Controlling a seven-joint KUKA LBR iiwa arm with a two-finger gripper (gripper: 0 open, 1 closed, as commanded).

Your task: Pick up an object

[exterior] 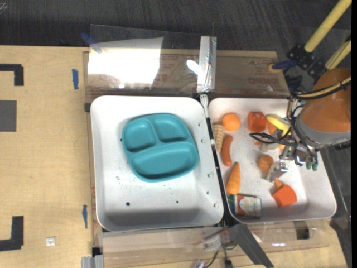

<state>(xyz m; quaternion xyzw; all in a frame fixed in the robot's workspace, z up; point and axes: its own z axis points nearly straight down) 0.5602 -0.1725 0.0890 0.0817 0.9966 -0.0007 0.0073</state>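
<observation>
a grey arm (326, 128) with a broad orange band, black cables and a small metallic gripper (280, 159).

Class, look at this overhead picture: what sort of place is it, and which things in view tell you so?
Probably a robotics lab test bench: two white bins side by side, toy food such as a carrot and a can, and a robot arm's pincer over the right bin.

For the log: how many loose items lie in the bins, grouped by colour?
Teal: 1, the divided plastic plate in the left bin.
Orange or orange-brown: 6, right bin: round fruit, sausage, carrot, block, small lump, cone.
Red: 1, block.
Yellow: 1, banana.
Labelled can: 1.
Total: 10.
</observation>
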